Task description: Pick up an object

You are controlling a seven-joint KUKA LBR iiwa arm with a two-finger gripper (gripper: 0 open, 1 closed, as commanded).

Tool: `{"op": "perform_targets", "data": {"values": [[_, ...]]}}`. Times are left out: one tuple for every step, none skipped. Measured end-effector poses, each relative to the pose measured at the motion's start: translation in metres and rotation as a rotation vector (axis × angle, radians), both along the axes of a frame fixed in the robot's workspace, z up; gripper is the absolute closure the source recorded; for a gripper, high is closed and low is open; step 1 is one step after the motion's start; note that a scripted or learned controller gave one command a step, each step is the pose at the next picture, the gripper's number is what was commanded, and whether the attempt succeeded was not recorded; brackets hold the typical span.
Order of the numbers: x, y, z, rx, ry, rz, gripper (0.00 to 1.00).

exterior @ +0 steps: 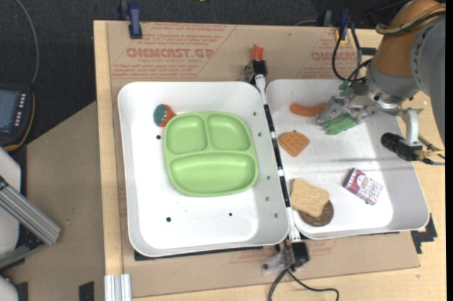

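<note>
Your gripper (pixel 338 115) sits low in the right bin (pixel 396 218), toward its 11 o'clock corner, right over a green piece (pixel 342 125); you can't tell how the tips stand. An orange sausage-shaped toy (pixel 306 109) lies just at its 9 o'clock. In the left bin (pixel 141 172) rests a green divided plate (pixel 210 153)

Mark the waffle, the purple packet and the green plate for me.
waffle (pixel 293 143): camera view, centre of its face.
purple packet (pixel 363 186): camera view, middle of its front.
green plate (pixel 210 175): camera view, floor of its large compartment.
</note>
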State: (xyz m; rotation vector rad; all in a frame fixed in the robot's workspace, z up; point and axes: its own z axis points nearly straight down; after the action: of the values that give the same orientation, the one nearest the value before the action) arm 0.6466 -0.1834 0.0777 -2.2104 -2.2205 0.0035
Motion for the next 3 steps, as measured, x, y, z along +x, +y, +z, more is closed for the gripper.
{"op": "perform_targets", "data": {"values": [[0.002,-0.004,0.019,-0.006,-0.011,-0.003,1.00],[0.022,-0.041,0.123,-0.010,-0.019,-0.006,1.00],[0.020,-0.038,0.116,-0.006,-0.009,-0.004,0.00]]}}
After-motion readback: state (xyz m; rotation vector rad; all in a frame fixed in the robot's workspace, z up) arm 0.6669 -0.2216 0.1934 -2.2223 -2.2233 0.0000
